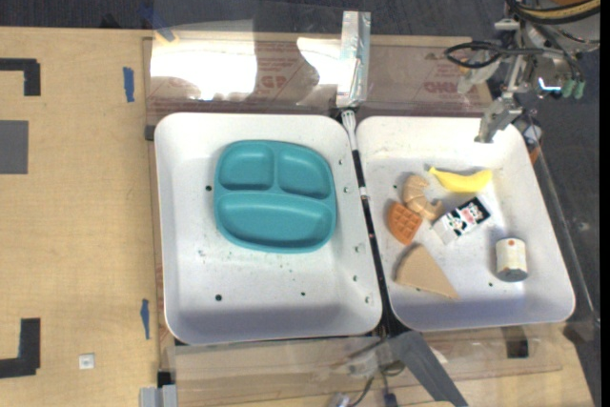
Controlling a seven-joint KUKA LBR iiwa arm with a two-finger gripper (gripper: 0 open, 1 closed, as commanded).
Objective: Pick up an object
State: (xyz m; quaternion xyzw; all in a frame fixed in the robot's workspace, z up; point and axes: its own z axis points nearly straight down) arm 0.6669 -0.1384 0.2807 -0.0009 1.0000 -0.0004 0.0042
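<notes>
The right bin holds several small objects: a yellow banana, a tan round piece, an orange waffle, a black-and-white carton, a tan wedge and a small white cylinder with a red spot. My gripper hangs over the bin's far right corner, above and to the right of the banana, touching none of the objects. Nothing is seen between its fingers.
A teal divided plate lies in the left bin. A clear plastic sheet and a metal post stand behind the bins. Cables hang around the wrist at the top right. Cardboard covers the bench on the left.
</notes>
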